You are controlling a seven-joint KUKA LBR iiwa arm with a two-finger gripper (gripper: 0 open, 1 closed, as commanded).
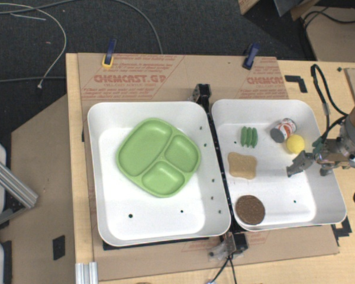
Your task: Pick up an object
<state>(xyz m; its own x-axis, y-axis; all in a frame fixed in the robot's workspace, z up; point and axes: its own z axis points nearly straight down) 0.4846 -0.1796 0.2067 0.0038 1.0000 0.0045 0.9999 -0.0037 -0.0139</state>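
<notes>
The right bin (328, 209) holds several small items: a green pea pod (248, 136), a tan slice of bread (242, 165), a brown round patty (249, 209), a yellow ball (294, 144) and a small red-and-white can (282, 129) lying beside it. My gripper (311, 168) reaches in from the right edge, low over the right side of this bin, just below and to the right of the yellow ball. Its two dark fingers (296, 167) stand open with bare white bin floor between them. It touches none of the items.
The left bin (100, 176) carries a green divided plate (158, 157). A black hinge strip (216, 164) runs between the bins. Cardboard (183, 76) lies under both, held by blue clamps (110, 51) at the back. Cables (319, 90) hang by the arm on the right.
</notes>
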